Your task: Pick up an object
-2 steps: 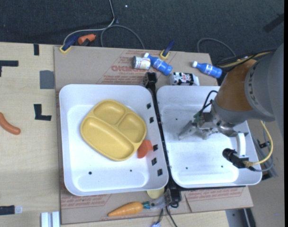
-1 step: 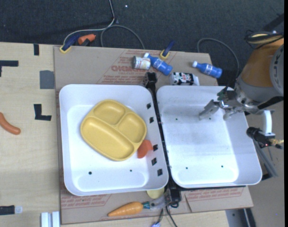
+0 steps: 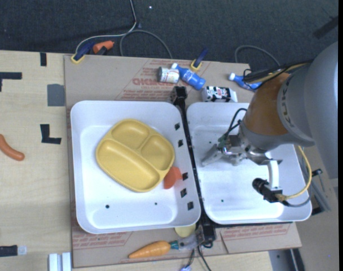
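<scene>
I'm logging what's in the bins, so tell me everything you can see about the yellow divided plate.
The yellow divided plastic plate lies flat, face up, in the left shallow white bin, turned at a slant to the bin walls. It looks like smooth, matte moulded plastic with rounded corners and three compartments: one long one along its lower-left side and two smaller ones. A small orange-red object rests against its lower-right edge.

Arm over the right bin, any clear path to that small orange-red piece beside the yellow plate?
Probably yes. The orange-red piece lies uncovered in the left bin, against the yellow plate. The gripper must cross the divider; the plate crowds one side.
</scene>
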`<state>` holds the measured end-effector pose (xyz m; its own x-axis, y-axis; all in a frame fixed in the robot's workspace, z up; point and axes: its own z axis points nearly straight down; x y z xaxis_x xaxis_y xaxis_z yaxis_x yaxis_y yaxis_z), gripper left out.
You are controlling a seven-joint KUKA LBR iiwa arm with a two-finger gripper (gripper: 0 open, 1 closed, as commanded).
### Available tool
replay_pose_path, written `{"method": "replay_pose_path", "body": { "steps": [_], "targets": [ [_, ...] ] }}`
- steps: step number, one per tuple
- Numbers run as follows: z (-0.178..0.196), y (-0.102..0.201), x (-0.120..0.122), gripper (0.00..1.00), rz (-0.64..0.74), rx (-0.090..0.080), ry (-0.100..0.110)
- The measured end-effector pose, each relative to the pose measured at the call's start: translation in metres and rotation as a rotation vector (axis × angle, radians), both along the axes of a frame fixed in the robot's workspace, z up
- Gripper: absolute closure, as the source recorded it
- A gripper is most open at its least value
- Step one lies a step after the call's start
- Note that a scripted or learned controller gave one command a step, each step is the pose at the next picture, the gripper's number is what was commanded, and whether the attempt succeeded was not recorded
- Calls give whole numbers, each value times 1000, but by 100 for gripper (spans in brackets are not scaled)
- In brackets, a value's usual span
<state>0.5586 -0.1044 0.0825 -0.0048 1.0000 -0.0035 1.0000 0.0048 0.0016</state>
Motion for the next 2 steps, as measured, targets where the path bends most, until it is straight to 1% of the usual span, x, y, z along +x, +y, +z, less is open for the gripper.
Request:
{"method": "replay_pose_path", "body": {
  "steps": [1, 2],
  "targets": [
    [17, 9, 41, 0, -2, 4, 0],
    [2, 2, 73, 0, -2, 5, 4]
  ]
}}
